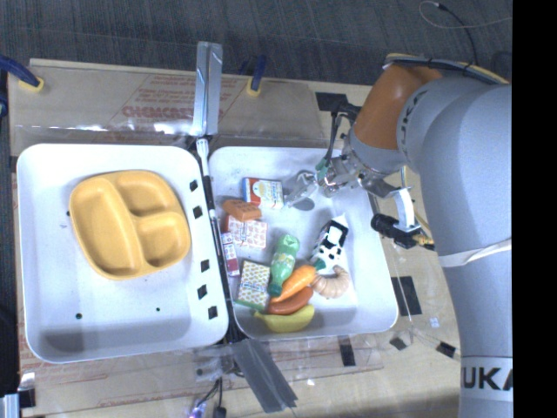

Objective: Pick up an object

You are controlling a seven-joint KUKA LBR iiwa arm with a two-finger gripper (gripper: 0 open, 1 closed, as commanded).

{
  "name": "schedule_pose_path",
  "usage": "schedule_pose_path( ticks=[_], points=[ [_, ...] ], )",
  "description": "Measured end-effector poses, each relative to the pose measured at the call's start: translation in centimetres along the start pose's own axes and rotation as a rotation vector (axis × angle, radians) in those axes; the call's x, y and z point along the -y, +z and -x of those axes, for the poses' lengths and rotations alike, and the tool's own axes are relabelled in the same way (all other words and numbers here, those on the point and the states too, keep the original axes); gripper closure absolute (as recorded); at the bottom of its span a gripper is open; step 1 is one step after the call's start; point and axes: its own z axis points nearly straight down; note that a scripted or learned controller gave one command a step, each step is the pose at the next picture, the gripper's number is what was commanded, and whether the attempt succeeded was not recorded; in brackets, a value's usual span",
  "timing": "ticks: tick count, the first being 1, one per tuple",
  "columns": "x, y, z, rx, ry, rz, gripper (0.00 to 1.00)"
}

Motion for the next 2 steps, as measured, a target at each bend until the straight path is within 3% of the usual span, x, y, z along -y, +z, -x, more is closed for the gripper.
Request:
schedule_pose_path(
  ticks=[1, 2],
  points=[
    [-0.1, -1.1, -0.1, 0.001, -0.005, 0.0, 1.0],
    [-0.9, -11.9, -5.8, 0.0, -0.035, 0.0, 1.0]
  ],
)
